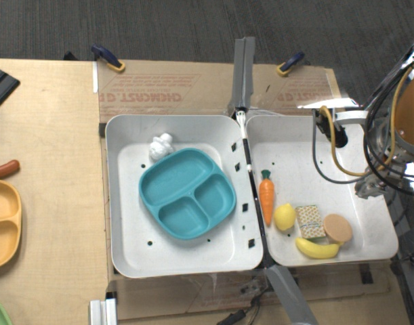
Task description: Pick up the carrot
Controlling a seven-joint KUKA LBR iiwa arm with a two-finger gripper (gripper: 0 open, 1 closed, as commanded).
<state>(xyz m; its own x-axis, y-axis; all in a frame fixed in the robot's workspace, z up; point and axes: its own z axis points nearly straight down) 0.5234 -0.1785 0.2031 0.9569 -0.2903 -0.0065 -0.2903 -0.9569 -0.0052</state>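
The landmark here is the carrot (266, 198), which lies in the right bin (288, 137) hard against the divider between the two bins, its green top pointing to the far side and its tip toward the near edge.

Nearest the camera, beyond the carrot's tip and off to its right, a banana (317, 248) curves along the near wall. Just above that sit a brown round piece (338, 228) and a small patterned block (309, 221), both right of the carrot. A lemon (284, 217) lies just beside the carrot's lower half, near enough to crowd a finger on that side.

Left of the carrot, across the divider, the left bin (122, 202) holds a teal divided plate (186, 193), with a small white object (160, 146) at the plate's far corner.

Well right of the carrot and farther back, the arm (400, 124) stands at the bin's right edge amid looping cables. Its gripper is not clearly visible, so I cannot tell its state; nothing is on the carrot yet.

To do the approach well, I judge the arm should come down over the carrot's upper half, away from the lemon. Closing across the narrow width looks hard, since the divider leaves little room on the left.
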